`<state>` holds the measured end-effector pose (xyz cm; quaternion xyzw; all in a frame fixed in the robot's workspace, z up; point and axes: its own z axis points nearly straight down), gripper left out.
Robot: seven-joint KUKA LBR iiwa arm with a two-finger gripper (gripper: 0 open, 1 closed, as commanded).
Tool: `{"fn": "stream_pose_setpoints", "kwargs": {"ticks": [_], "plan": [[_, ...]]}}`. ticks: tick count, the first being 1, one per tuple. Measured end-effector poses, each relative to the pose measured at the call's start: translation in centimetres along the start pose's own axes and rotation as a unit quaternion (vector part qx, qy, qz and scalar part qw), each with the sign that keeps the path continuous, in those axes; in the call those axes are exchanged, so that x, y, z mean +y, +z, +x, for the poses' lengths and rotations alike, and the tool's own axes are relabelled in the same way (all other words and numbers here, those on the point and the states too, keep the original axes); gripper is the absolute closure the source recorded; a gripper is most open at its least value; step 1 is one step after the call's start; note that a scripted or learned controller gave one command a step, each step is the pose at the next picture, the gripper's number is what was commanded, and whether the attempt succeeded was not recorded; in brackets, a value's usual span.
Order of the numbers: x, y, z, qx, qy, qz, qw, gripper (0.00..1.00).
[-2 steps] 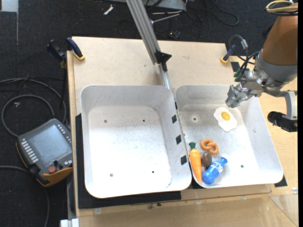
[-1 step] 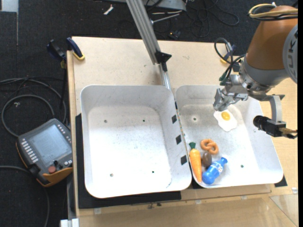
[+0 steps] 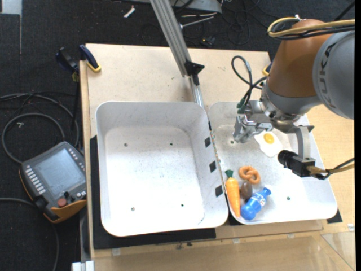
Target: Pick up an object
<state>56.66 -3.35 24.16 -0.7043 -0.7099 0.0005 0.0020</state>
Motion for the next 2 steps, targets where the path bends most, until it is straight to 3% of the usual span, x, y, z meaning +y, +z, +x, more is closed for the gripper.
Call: {"fn": "stream_pose_setpoints", "kwargs": {"ticks": [2], "plan": [[-3.4,2.0,10.0,0.000,0.000,0.000,1.0000,1.00]]}}
